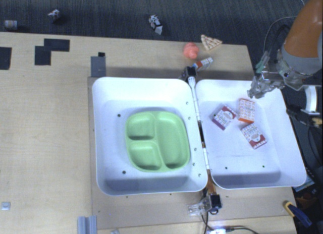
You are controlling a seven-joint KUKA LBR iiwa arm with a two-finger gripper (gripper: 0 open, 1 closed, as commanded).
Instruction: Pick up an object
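Lying in the right bin [282,172] are three small packets: a purple-and-white packet [223,117], an orange-and-white packet [246,110] just right of it, and a red-and-white packet [254,135] below that one. All three are loose on the bin floor. The gripper [258,90] hangs over the bin's upper right corner, near the orange-and-white packet, with nothing visibly held; how wide its jaws stand I cannot tell. A green divided tray [157,140] sits in the left bin [108,102].
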